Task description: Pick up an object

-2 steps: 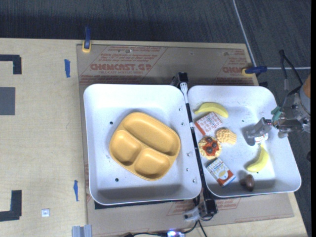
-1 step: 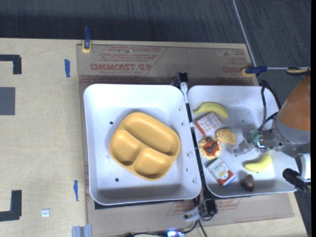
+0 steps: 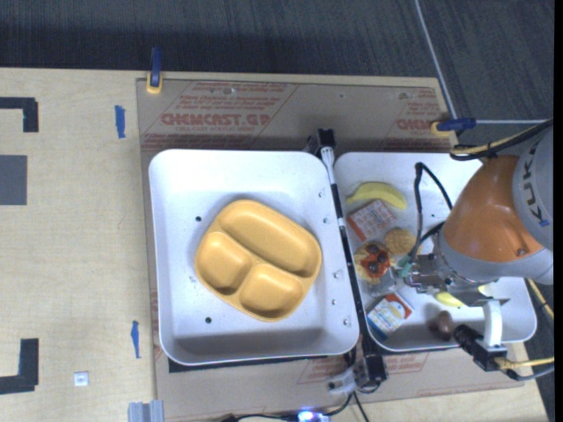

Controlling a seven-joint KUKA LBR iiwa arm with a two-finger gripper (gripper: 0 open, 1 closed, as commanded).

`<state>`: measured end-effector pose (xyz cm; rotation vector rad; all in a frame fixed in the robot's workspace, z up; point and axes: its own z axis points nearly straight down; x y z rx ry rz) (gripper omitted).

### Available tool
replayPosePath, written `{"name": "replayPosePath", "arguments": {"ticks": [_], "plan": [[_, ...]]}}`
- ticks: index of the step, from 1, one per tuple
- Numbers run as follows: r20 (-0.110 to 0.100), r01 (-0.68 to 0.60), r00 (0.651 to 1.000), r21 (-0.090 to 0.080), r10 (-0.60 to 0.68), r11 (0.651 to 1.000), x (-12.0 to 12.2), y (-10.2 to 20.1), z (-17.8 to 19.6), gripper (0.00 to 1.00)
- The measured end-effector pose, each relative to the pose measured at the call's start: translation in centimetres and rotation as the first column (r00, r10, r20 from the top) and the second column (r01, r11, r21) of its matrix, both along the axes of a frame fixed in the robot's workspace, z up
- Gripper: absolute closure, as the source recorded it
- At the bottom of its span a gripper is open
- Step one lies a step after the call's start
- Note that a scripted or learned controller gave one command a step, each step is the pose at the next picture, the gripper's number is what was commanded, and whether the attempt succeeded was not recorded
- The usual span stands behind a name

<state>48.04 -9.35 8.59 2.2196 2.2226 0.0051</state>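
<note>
Clutter fills the right bin point(image 3: 526, 323): nearest the camera a small white-and-blue packet point(image 3: 388, 313) lies by the front wall, a red-and-dark toy point(image 3: 375, 257) and a round cookie point(image 3: 400, 239) sit behind it, and a banana point(image 3: 380, 193) rests at the back. The gripper point(image 3: 422, 272) hangs low among these, just right of the red toy; whether it is open or closed I cannot tell, and nothing visibly sits in it. A good grasp probably means centring over one separate piece, descending straight, then closing. The left bin point(image 3: 167, 183) holds a yellow divided tray point(image 3: 256, 258).
</note>
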Motion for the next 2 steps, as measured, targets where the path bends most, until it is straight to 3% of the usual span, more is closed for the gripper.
{"name": "replayPosePath", "arguments": {"ticks": [1, 2], "plan": [[0.007, 0.002, 1.000, -0.004, -0.002, 1.000, 0.21, -0.16, 1.09, 1.00], [0.007, 0.002, 1.000, -0.004, -0.002, 1.000, 0.20, -0.15, 1.08, 0.00]]}}
